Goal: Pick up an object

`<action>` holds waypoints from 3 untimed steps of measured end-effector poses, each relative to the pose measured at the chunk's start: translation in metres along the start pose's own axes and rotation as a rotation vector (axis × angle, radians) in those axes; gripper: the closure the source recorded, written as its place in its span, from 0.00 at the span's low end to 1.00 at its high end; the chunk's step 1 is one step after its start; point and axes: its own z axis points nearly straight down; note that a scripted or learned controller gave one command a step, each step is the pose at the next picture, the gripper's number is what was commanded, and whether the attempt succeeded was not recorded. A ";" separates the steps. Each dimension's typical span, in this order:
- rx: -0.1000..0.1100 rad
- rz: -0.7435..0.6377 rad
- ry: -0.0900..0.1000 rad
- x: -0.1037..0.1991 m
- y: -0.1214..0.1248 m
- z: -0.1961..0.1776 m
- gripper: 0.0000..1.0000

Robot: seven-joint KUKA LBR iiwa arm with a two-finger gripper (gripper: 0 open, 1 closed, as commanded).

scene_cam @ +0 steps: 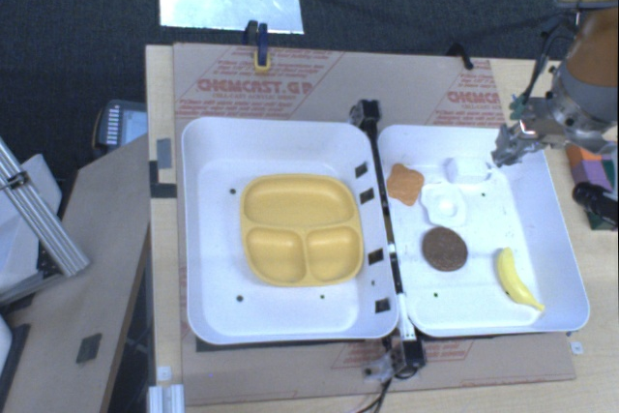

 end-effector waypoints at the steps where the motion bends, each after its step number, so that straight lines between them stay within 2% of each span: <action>1: 0.006 -0.006 0.003 0.046 0.009 0.011 1.00; 2: 0.007 -0.007 0.004 0.092 0.007 0.020 1.00; 3: 0.007 -0.007 0.004 0.155 0.007 0.026 1.00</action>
